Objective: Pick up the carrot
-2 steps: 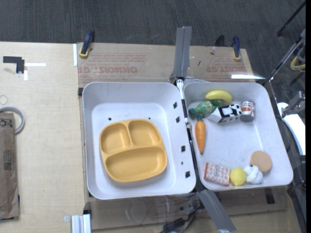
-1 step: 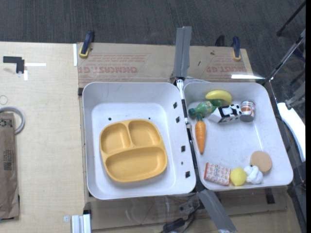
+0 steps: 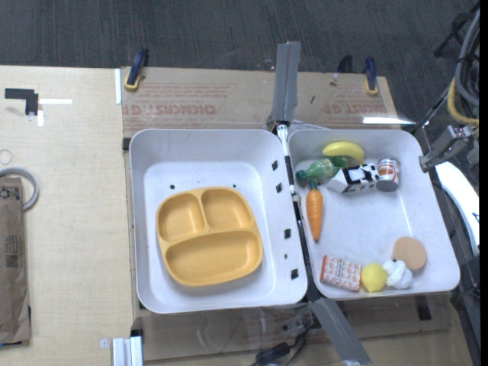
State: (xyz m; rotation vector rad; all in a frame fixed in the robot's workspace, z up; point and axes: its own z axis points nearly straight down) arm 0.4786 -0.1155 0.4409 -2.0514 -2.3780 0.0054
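camera view: carrot point(image 3: 313, 213) lies along the right bin's point(image 3: 427, 227) left wall, untouched; gripper point(image 3: 441, 152) at far edge, jaw state unclear

At the right edge of the frame, part of the robot point(image 3: 450, 147) showed: a pale grey angular metal piece, with dark and yellowish cables point(image 3: 461, 82) looped above it.
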